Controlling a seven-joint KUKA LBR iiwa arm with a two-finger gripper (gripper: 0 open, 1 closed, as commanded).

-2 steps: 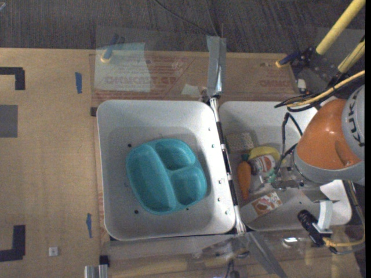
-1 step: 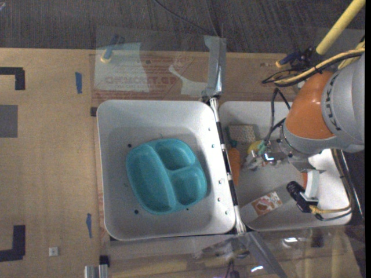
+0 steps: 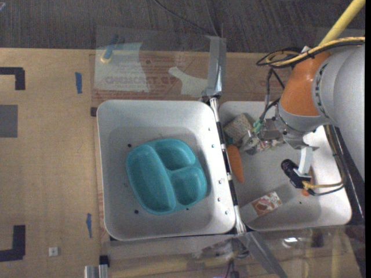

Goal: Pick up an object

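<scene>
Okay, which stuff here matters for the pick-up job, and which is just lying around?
In play, right white bin:
tool
orange carrot-shaped piece
tan speckled block
small printed packet

Lying about:
teal divided plastic tray in the left white bin
clear plastic sheet
blue tape marks

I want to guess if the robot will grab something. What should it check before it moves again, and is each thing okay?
1. Tool is over the right bin: ok, it sits near that bin's left wall.
2. Something is close to grab: ok, an orange carrot lies just below the tool, by the wall between the bins.
3. Tool ready to close on it: cannot tell, the wrist hides that part.
4. Nothing is held already: cannot tell.
5. Other things stay out of the way: ok, the small packet lies apart, lower in the bin.
6. Left bin needs no reach: ok, the teal divided plate rests there alone.
</scene>
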